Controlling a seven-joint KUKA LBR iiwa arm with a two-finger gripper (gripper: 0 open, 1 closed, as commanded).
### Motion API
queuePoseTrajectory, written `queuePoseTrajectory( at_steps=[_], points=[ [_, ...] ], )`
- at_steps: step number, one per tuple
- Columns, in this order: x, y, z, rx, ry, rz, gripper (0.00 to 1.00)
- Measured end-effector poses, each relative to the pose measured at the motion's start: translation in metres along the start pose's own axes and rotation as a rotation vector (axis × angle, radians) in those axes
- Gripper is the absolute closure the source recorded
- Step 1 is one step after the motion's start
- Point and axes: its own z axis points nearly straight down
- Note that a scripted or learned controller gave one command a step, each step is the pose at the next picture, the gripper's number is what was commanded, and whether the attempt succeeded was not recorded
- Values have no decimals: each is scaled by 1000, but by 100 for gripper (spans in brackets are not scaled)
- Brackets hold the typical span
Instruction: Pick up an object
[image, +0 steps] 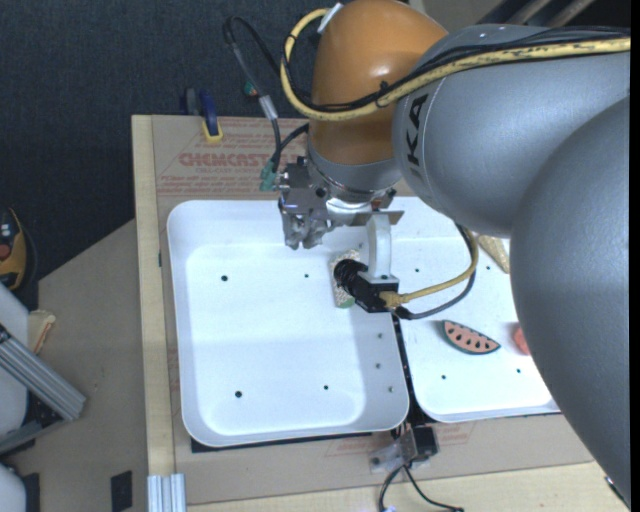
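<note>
So far we judge the pick not yet done: our gripper (305, 235) hangs low over the far edge of the left bin (200, 300), and we cannot tell what state it is in or whether it carries anything. A watermelon-slice toy (470, 337) lies in the right bin (480, 395), towards its near edge, well apart from the gripper.

two bins sit side by side on the bench (160, 200). the left bin (270, 390) lies toward the view's left, the right bin (480, 390) beside it, their rims touching. a watermelon-slice toy (470, 337) lies in the right bin. the gripper (305, 232) hangs over the left bin's far edge.
</note>
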Motion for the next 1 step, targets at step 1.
queuePoseTrajectory(
  at_steps=[1],
  points=[
    [54,-51,13,2,-1,2,100]
  ],
)
